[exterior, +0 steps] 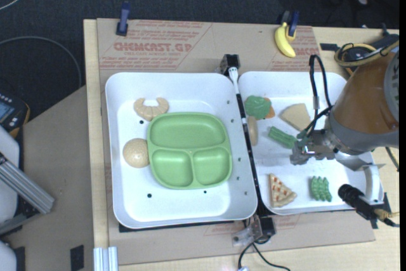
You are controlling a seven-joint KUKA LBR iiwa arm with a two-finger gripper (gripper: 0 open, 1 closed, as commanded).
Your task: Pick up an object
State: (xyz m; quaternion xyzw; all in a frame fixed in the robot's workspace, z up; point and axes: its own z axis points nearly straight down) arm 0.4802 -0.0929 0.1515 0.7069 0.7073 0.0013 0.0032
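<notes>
One long green vegetable piece [281, 136] in the right bin [336, 82], tool [303, 153] just beside it, grip state unclear

We see bench [190, 41] topped with brown board. Two white bins side by side on it: left bin [120, 155], right bin [266, 82]. Yellow banana [285, 41] near far edge, behind right bin. Blue clamp [123, 19] at far-left corner.

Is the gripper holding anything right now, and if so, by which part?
Cannot be told. The gripper sits over the right bin, right at one end of the green stick-shaped piece, but this view does not show anything between its fingers.
</notes>
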